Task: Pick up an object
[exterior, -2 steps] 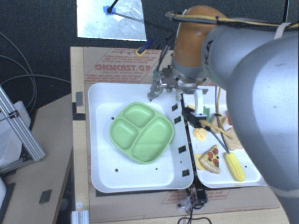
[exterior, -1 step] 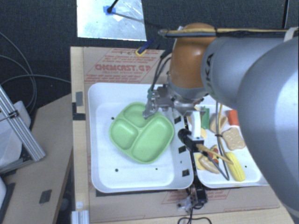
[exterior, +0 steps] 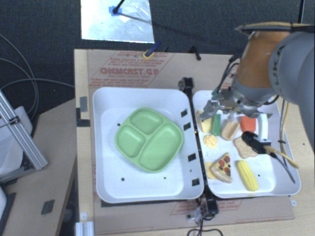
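- Hand [exterior: 214,108] low over the back-left part of the right bin [exterior: 271,177]. Open or clenched: cannot tell from this angle. Nothing seen gripped.
- Nearest candidate: green toy piece [exterior: 216,124], just under the hand, close beside a tan bun-shaped toy [exterior: 230,130], possibly touching it.
- Also in that bin: small yellow piece [exterior: 210,141], orange piece [exterior: 248,123], pizza slice [exterior: 222,167], corn cob [exterior: 247,175].
- Left bin [exterior: 113,181] with a green divided plate [exterior: 149,140] in the middle.
- Handling (judged, not tested): looks like plastic play food, so probably light, stiff and smooth. Unlikely to break, likely to slip out of a shallow pinch.
- Hold (judged): across the narrow width of the green toy piece, near mid-length, coming straight down. Little room on the bun side, so some risk of nudging the neighbour or catching both.
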You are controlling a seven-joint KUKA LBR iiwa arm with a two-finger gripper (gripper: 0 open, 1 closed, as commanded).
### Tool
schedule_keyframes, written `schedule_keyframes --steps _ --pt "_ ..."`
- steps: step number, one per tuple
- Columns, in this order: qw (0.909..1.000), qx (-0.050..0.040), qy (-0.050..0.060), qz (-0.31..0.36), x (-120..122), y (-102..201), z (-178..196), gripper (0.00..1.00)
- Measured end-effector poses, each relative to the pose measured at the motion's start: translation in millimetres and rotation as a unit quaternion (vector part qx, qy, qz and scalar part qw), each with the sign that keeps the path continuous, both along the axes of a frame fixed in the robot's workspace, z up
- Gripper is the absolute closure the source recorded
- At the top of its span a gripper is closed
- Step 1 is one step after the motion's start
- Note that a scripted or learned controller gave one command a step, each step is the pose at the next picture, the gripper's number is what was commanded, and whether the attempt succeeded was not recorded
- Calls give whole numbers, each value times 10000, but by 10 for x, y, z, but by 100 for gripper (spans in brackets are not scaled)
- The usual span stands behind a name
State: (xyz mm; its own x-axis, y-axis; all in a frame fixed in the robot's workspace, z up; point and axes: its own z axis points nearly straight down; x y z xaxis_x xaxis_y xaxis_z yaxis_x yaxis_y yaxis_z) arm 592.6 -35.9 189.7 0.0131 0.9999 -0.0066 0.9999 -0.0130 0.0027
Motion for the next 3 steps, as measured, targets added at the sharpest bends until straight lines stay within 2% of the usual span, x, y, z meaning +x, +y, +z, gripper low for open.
schedule_keyframes --steps 1,2,3 --pt "10000 18 1 47 449 -698 -809 0" --pt "10000 16 8 35 -313 -1256 -1047 0" --pt "10000 31 -9 70 -274 -1202 -940 100"
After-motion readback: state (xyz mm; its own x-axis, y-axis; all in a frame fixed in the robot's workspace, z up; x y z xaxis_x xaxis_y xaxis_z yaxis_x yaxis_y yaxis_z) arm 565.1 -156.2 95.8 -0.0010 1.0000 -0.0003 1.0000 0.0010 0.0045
